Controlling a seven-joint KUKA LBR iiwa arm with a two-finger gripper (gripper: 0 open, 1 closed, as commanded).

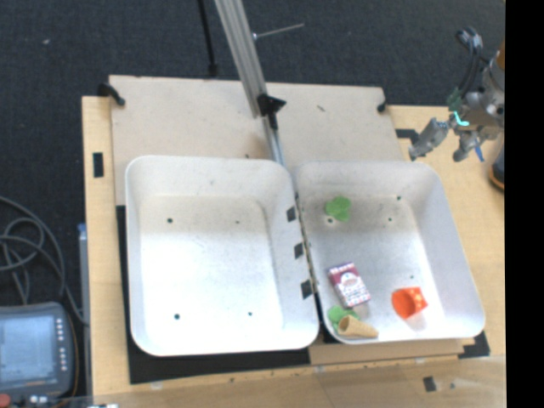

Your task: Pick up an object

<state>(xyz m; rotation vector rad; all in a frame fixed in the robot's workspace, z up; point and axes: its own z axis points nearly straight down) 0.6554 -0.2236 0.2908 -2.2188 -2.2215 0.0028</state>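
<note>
The likeliest thing to pick is the small maroon-and-white printed carton [349, 285], which lies flat on the floor of the right-hand shallow white plastic bin [442, 219], a little toward the near wall from the bin's middle and closer to the divider side. Taking the carton as the landmark: a small orange plastic cup [409, 303] lies on its side just to the carton's right, apart from it. A tan waffle-style cone with a green top [351, 324] lies just below the carton, against the bin's near wall. A small round green plastic piece [337, 208] sits well above the carton, toward the far wall. The left-hand shallow white plastic bin [153, 228] lies beyond the divider to the carton's left.

The grey two-finger gripper [445, 139] hangs well up and to the right of the carton, outside the bin past its far right corner, its two fingers spread apart with nothing between them.

To do the step well, I judge the arm should travel over the bin wall before coming down, then centre above the chosen object. The carton probably offers the steadiest grasp: turn the wrist so the fingers close across its shorter width, and descend until they straddle it close to the floor. The cup may roll and the cone sits tight to the wall, leaving little finger room on that side. The green piece stands free of neighbours and is a fair second choice.
</note>
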